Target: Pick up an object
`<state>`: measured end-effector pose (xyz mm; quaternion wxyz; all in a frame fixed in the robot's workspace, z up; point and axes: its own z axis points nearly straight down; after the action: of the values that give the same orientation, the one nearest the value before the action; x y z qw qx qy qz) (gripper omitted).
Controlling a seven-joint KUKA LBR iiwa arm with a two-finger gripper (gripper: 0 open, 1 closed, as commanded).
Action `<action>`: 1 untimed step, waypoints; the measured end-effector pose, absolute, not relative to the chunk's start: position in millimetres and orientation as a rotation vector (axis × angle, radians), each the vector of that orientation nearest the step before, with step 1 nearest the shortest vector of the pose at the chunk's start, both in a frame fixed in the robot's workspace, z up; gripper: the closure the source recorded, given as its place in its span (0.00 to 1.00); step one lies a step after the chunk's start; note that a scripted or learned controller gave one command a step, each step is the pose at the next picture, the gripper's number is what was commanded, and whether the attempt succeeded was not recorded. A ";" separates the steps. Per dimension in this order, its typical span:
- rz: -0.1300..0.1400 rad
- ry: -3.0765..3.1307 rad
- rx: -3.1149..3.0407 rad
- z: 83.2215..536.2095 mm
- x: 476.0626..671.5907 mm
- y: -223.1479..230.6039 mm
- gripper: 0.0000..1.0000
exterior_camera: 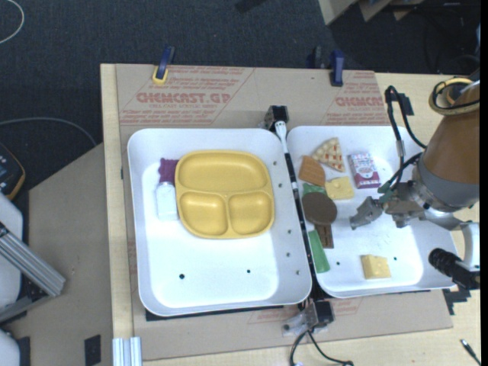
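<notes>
Two white bins sit side by side on the counter [229, 90]. Left bin [206, 273] holds a yellow divided plate [224, 192], with a purple item [167, 168] and a small white bottle [165, 200] just beside its left edge.

Right bin [396, 277] holds the pick candidates: a waffle-pattern wedge [329, 154] near the top, a red-and-white packet [364, 169] to its right, an orange-brown slice [311, 171] at upper left, a pale yellow cheese piece [340, 187] near the middle, a dark brown spoon-like piece [319, 212] along the left side, a green stick [317, 251] below it, and a yellow cheese block [375, 266] near the bottom.

The arm [454, 158] enters from the right. The tool [367, 213] hangs over the middle of the right bin, between the pale cheese piece and the yellow block, touching neither as far as visible. Whether it is open or closed cannot be told; nothing is visibly gripped.
</notes>
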<state>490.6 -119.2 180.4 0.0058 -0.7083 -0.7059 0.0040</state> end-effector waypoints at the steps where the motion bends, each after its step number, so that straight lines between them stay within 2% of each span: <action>1: 0.000 -2.221 -2.221 186.5 493.8 -119.2 0.00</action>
<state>493.8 -119.2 186.5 0.0003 -0.7072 -0.7070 0.0001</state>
